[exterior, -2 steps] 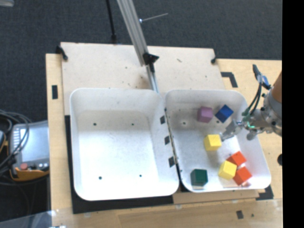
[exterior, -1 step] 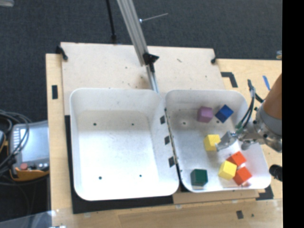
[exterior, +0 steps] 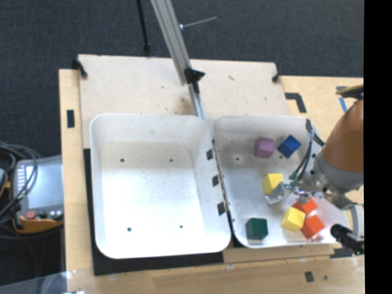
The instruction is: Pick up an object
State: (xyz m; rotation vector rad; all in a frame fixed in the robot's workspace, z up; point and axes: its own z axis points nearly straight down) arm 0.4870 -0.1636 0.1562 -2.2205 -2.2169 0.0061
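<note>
The right bin (exterior: pixel 245 123) holds several small cubes. A purple cube (exterior: pixel 264 147) and a blue cube (exterior: pixel 289 146) lie near its far wall. A yellow cube (exterior: pixel 272 182) sits mid-bin, and a green cube (exterior: pixel 256 228) lies by the near wall. A second yellow cube (exterior: pixel 294 218) and two orange-red cubes (exterior: pixel 314 226) cluster at the near right. My gripper (exterior: pixel 291 193) hangs low in the right bin, just right of the mid-bin yellow cube and above the cluster. The grey wrist and orange band (exterior: pixel 346 146) hide part of the bin's right side.
The left bin (exterior: pixel 98 164) stands beside the right one, sharing a middle edge. A slanted aluminium pole (exterior: pixel 174 35) rises from behind the bins. Cables and a control pendant (exterior: pixel 37 192) lie off the bench at the left.
</note>
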